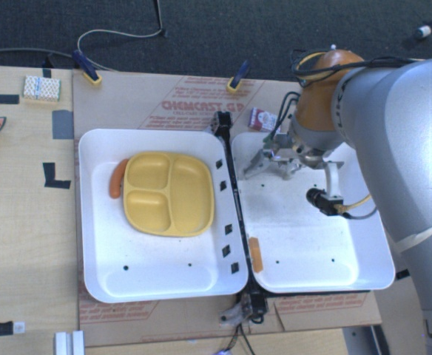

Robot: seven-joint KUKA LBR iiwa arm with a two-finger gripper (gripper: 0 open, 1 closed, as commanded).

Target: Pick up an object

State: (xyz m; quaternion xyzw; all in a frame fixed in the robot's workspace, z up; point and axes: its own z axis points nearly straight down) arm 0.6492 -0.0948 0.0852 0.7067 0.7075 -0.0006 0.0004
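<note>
My gripper (270,170) hangs low over the upper left part of the right bin (364,265), open, with bare bin floor between its fingers. A small orange carrot-like piece (254,254) lies by the right bin's left wall, well below the gripper. In the left bin (98,272) a yellow divided plate (169,193) lies flat. An orange sausage-shaped piece (116,179) rests against the plate's left edge.
The grey arm with its orange band (321,95) covers the right bin's upper right side. A black cable plug (323,198) hangs over the bin's middle. A small red-and-white packet (260,118) lies on the cardboard behind the bins.
</note>
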